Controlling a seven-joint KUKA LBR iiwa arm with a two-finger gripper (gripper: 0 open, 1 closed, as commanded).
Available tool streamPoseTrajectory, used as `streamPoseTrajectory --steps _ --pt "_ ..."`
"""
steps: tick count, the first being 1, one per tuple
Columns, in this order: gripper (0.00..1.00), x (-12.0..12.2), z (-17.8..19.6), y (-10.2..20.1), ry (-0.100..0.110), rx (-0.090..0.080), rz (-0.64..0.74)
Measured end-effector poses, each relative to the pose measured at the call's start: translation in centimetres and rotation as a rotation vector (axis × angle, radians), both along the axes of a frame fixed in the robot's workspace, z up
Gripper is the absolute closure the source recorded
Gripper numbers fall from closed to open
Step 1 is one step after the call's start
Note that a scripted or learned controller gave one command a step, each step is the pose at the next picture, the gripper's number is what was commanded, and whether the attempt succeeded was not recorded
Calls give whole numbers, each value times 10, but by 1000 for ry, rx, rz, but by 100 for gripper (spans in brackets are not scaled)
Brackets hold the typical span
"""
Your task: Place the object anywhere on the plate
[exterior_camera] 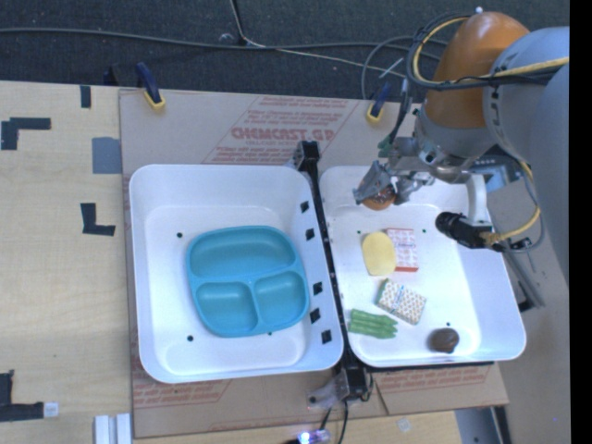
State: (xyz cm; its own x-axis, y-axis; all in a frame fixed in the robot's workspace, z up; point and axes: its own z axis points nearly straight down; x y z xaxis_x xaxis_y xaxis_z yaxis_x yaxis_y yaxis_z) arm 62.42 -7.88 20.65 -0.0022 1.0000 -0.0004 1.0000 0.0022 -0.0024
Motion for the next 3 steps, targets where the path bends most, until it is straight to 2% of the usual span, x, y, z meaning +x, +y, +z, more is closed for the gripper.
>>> streamPoseTrajectory --steps 1,3 --pt "100 -13 10 45 0 2 3" --pt "100 -50 -2 148 2 0 1"
